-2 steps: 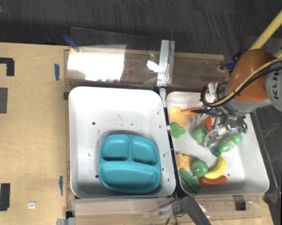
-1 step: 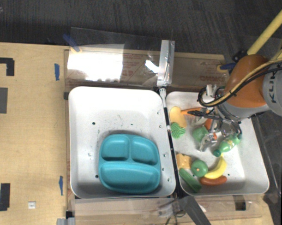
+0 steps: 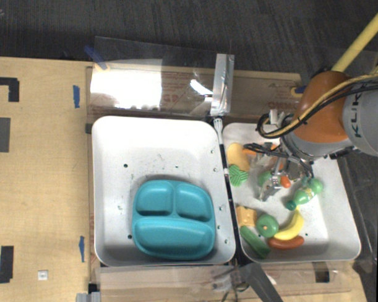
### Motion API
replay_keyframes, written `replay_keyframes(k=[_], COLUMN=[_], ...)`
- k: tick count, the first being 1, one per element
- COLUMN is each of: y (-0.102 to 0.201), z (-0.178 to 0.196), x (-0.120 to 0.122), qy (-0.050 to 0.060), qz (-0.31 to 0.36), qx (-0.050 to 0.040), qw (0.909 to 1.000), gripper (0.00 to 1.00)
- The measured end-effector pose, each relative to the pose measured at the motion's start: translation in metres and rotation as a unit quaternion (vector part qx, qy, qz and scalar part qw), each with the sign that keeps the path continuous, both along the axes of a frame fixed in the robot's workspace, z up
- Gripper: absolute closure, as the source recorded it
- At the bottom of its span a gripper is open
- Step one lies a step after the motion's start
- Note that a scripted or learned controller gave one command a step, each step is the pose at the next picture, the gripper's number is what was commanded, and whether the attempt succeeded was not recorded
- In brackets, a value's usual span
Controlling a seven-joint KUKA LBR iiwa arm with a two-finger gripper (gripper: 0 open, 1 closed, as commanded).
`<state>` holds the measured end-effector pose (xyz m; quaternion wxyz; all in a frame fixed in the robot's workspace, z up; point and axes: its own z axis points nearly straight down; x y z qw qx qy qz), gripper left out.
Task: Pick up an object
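A pale wooden bench (image 3: pixel 33 191) bears black markings and blue tape (image 3: pixel 76 95); dark ribbed floor (image 3: pixel 181 20) lies beyond it.

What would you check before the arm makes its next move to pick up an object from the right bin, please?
1. Gripper is over the right bin: ok.
2. An object is held between the jaws: cannot tell; clutter hides them.
3. Pickable objects lie nearby, such as the banana and green apple: ok.
4. A single target stands apart from its neighbours: not ok; the toys at the near edge touch or overlap.
5. Teal divided tray sits in the left bin, away from the arm: ok.
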<state>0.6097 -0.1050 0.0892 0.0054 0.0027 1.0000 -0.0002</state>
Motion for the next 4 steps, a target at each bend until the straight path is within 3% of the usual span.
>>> replay_keyframes(k=[1,2,4], y=[0.001,0.048,0.050], z=[0.015,0.126,0.147], x=[0.004,0.022,0.025], qy=[-0.008,-0.003,-0.009], qz=[0.001,0.003,0.004], qx=[-0.0013,0.0005,0.0000], qw=[1.0000,1.0000,1.0000], gripper=[1.00,1.00,1.00])
